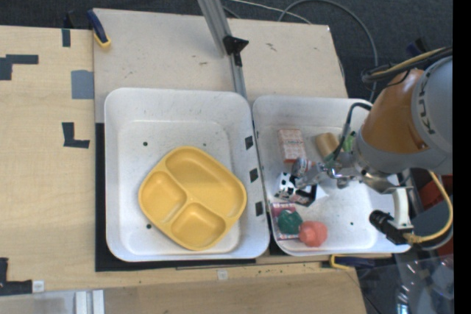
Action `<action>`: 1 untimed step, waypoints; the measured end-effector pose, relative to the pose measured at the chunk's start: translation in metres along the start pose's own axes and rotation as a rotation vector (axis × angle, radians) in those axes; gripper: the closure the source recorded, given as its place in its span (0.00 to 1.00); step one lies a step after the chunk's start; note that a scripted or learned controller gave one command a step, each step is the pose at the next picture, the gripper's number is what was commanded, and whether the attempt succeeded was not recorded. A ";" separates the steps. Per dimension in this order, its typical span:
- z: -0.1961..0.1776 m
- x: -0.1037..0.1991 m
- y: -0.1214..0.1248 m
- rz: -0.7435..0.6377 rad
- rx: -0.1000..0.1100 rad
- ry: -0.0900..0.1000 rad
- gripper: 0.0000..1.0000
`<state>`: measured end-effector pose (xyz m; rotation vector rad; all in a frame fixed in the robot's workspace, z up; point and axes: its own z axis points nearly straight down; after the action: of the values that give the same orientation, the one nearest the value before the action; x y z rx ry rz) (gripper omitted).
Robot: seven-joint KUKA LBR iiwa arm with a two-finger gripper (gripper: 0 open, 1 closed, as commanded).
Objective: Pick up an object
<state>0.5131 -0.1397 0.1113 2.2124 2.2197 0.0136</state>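
You're mid-approach: the gripper hangs low in the right bin, a black-and-white toy just beside it. Whether it's closed I cannot tell. Next, lift and check.

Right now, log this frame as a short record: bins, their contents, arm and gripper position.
left bin: yellow three-compartment plastic tray
right bin: pink patterned block, tan rounded object, black-and-white small toy, green object, red-orange ball
arm: grey, orange band, reaching in from right
gripper: low in right bin, beside black-and-white toy
grasp: cannot tell
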 end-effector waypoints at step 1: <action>-0.010 0.000 0.002 0.000 -0.005 -0.001 1.00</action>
<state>0.5148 -0.1400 0.1216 2.2096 2.2164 0.0182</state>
